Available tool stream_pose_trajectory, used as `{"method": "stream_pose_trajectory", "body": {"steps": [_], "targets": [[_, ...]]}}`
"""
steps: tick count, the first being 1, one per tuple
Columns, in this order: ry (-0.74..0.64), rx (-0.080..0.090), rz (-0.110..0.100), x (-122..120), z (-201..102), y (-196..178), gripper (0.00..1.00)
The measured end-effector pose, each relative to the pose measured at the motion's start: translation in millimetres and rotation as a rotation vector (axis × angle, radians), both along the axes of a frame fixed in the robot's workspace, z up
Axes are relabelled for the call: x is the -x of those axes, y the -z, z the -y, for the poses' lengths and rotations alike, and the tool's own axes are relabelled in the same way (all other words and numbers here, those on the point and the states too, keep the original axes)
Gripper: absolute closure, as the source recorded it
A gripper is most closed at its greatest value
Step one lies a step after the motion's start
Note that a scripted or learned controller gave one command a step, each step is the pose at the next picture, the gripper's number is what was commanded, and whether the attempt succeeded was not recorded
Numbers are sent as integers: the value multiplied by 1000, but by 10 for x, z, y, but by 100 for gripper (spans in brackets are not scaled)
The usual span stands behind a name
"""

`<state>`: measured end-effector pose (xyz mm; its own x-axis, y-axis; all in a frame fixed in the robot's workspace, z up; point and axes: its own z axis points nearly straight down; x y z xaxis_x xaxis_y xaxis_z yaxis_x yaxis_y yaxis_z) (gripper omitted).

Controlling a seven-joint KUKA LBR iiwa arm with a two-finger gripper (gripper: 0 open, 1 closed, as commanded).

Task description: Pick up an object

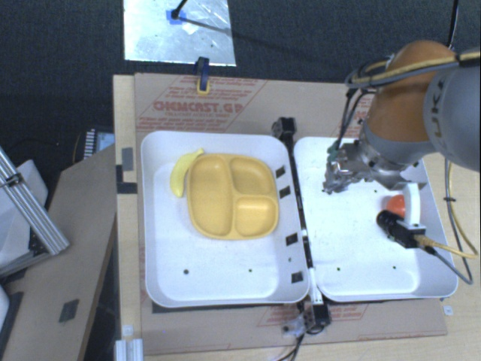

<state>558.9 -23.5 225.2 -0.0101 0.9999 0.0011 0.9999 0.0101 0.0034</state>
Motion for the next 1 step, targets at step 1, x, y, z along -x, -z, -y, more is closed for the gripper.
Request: {"method": "stream_pose_trajectory", "body": {"steps": [1], "targets": [[0, -1, 1, -254, -502, -102, 100]]}}
